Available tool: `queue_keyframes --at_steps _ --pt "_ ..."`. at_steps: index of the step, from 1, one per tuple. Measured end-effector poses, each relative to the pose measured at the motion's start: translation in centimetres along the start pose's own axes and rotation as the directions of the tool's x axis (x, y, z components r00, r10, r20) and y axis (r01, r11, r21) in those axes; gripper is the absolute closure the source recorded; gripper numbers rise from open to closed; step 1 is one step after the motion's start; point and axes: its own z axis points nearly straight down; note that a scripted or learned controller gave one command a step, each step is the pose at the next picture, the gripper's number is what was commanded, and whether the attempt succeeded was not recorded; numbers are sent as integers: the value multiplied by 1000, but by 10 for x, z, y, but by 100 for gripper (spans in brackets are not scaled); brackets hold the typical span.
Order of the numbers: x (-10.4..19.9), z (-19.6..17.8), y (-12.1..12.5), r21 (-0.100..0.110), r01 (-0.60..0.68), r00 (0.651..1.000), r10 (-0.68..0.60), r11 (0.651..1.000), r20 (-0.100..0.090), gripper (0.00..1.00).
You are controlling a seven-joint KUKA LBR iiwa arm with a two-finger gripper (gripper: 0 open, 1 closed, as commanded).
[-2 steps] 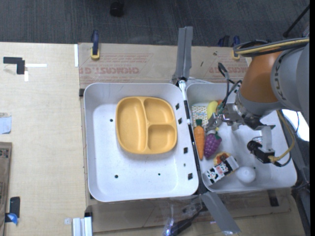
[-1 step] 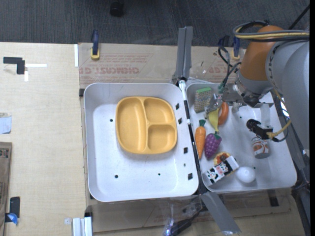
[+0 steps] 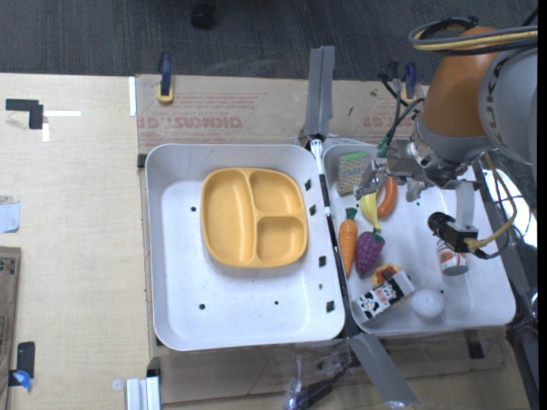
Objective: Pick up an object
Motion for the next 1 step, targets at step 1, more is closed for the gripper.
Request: queue_keyframes --at_steps 1 --pt "-48 32 25 0 -49 999 49 999 0 0"
